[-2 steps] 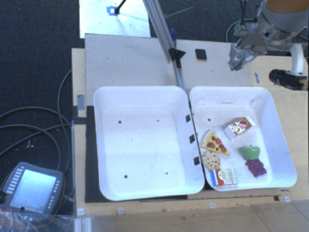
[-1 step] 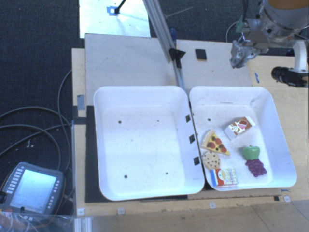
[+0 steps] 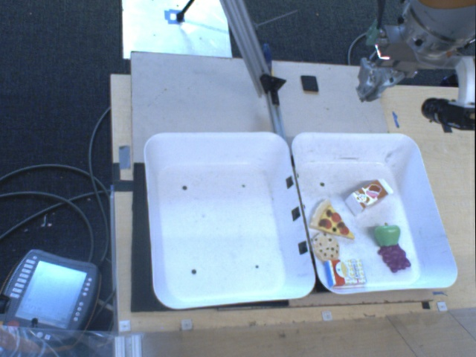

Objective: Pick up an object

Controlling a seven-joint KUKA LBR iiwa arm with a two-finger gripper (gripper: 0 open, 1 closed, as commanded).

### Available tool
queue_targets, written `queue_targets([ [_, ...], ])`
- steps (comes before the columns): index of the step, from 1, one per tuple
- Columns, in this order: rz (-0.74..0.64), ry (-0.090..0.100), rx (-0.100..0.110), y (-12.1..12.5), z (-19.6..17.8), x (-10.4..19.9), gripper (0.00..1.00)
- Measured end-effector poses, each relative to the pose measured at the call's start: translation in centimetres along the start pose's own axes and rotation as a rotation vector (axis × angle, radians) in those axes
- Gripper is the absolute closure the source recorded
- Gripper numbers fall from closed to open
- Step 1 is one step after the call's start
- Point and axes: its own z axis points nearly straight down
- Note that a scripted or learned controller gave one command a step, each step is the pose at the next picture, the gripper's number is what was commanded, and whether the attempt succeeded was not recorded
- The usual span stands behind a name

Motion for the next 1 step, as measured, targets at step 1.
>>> queue_targets([
  [1, -0.001, 0.0, -0.001, 0.02, -1.06, 0.01, 1.0],
])
